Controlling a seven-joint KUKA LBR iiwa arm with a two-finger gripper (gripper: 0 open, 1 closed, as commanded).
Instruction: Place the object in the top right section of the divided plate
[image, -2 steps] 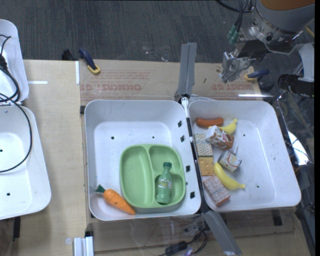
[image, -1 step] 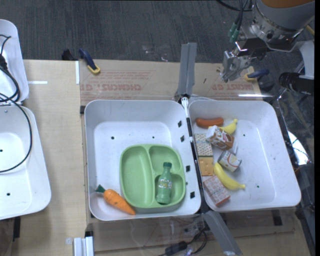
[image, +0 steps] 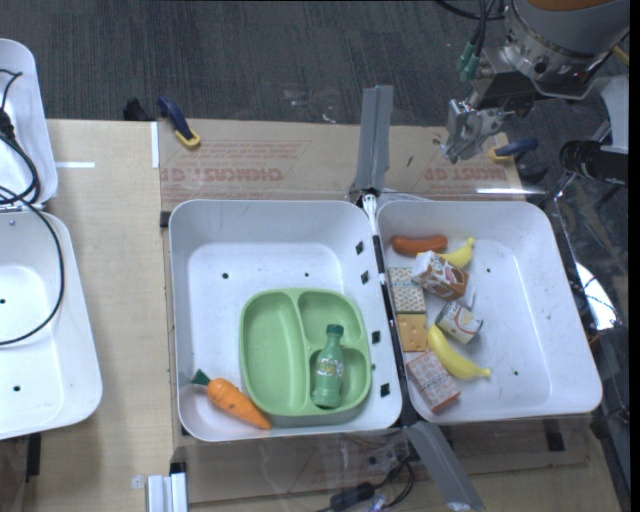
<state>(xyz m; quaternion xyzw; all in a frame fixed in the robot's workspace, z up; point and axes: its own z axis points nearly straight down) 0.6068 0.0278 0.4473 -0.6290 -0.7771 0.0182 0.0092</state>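
The cardboard-covered surface (image: 280, 160) carries two shallow white bins. In the left bin (image: 200, 250) lies the green divided plastic plate (image: 270, 350), a small green bottle (image: 329, 366) already in its 3 o'clock section. The right bin (image: 540, 300) holds a sausage (image: 419, 243), bananas and cartons. At 1 o'clock the gripper (image: 470, 135) hangs over bare surface; I cannot tell its fingers' spread, and nothing shows between them. Judging by this, placement looks done. An orange plastic carrot (image: 235, 398) touches the plate at 7 o'clock.
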